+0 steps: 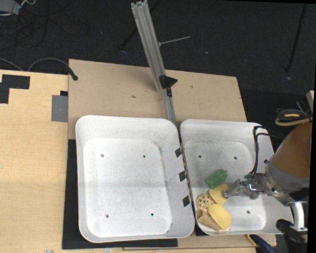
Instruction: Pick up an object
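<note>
The gripper [233, 191] sits low in the right bin [229, 136], its metal fingers reaching leftward from the wrist toward a small heap of objects. Whether it is spread or pressed together cannot be told at this size, and nothing is plainly seen between its tips. Its tip lies just beside a pale yellow piece [217, 195], touching or nearly touching its right edge. Just above that piece lies a green object [216, 177], crumpled in outline. Below sits a larger yellow lump [221, 216], and to its left, against the bin's lower-left corner, a tan round thing with dark spots [203, 202]. All four are bunched together in the lower-left part of the right bin.

Behind the gripper the arm [294, 157] enters from the right, its orange band above the grey wrist, with a black cable looping over the bin's right rim.

The left bin [94, 130] lies alongside, the two touching along a shared edge. A slanted metal rail [151, 49] rises behind them.
</note>
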`<state>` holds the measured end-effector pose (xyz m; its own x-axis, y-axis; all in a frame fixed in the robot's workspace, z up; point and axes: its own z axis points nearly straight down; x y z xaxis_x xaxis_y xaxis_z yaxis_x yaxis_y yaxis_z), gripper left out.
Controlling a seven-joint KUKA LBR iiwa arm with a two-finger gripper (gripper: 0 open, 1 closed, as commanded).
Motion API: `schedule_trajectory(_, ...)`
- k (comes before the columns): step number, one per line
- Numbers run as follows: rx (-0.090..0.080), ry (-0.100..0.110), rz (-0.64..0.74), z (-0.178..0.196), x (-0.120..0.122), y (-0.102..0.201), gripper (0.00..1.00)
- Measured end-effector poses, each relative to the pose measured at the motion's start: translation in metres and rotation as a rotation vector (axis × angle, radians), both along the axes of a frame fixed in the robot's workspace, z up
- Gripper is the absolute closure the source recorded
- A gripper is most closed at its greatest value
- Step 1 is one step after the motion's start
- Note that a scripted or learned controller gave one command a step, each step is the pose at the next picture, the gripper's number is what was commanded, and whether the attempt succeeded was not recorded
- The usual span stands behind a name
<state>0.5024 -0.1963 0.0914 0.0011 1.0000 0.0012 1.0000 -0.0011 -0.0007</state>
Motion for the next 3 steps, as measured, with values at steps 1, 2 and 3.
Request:
schedule_trajectory(1, 0.001, 0.0, -0.005, 0.011, 0.0, -0.001, 1.0)
schedule_trajectory(2, -0.001, -0.002, -0.005, 0.06, -0.01, -0.003, 1.0)
schedule_trajectory(3, -0.003, -0.005, 0.002, 0.123, -0.008, -0.003, 1.0)
